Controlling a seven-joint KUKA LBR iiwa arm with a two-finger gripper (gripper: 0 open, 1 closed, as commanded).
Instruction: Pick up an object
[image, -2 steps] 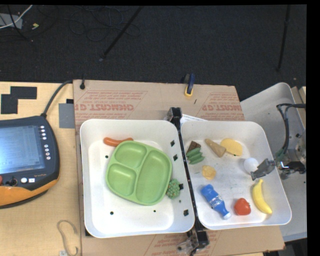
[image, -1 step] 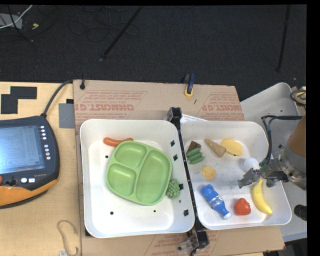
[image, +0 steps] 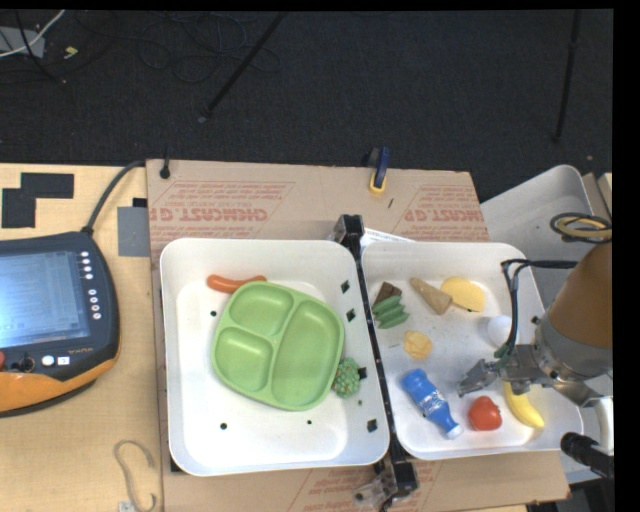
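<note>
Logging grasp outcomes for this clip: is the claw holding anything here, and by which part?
Nothing is held. The claw hangs over the right bin, just above the red tomato-like toy, with nothing between its fingers.

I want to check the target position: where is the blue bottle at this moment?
In the camera view, the blue bottle lies in the right bin, near its front edge, between the bins' divider and the red tomato, just below the small yellow piece.

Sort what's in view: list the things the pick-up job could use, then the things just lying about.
For the job: gripper, red tomato, banana, blue bottle, lemon, green pepper.

Lying about: green divided plate, orange carrot, teach pendant, blue clamp.
</note>
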